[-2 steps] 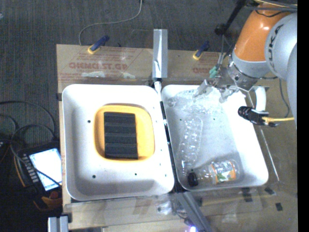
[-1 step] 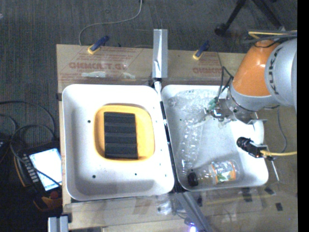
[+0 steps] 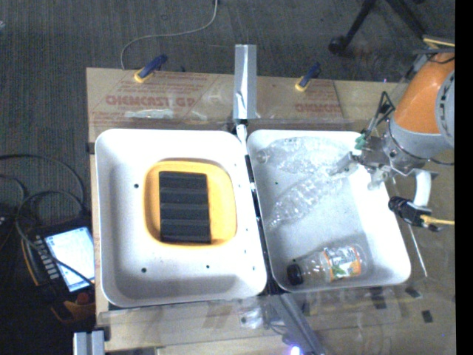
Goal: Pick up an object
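Over right bin's (image 3: 403, 261) far-right edge: gripper (image 3: 360, 161), finger state unclear. Crushed clear plastic bottles (image 3: 307, 180) below; slippery film could slide free.

One fixed camera looks down, seemingly at a slant, on both white bins (image 3: 111, 198).

Two white bins sit side by side on the bench. The left bin (image 3: 118, 220) holds a yellow tray with a black ribbed insert (image 3: 185, 206) at its centre. The right bin (image 3: 395, 261) holds two crumpled clear plastic bottles (image 3: 303, 172) in its upper half and a small bottle with a black cap and orange label (image 3: 329, 263) lying along its lower edge. The gripper (image 3: 367, 157) is over the right bin's upper right part, at frame right. A clamp with a blue handle (image 3: 150, 68) sits at upper left of the bench.
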You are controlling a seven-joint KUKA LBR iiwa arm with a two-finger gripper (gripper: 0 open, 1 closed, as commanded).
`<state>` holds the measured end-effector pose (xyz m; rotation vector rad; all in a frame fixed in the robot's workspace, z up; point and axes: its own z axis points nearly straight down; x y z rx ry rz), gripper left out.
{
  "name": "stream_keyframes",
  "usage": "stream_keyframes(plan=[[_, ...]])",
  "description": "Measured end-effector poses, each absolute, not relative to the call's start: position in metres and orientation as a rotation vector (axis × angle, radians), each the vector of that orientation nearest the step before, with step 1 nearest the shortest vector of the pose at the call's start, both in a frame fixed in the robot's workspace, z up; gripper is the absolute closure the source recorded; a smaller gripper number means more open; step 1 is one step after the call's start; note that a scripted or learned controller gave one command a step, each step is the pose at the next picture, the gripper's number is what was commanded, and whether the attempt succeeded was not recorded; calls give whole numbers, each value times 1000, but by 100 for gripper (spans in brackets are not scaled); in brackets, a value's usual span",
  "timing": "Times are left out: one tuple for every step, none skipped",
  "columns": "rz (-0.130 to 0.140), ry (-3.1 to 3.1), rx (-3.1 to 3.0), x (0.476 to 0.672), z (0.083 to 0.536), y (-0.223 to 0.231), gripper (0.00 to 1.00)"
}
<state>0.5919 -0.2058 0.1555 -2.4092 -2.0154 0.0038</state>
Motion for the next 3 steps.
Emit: stream_keyframes(plan=[[1, -2244, -2195, 505, 136, -210, 0], [0, -2213, -2227, 484, 133, -215, 0], [0, -2239, -2203, 562, 164, -191, 0]])
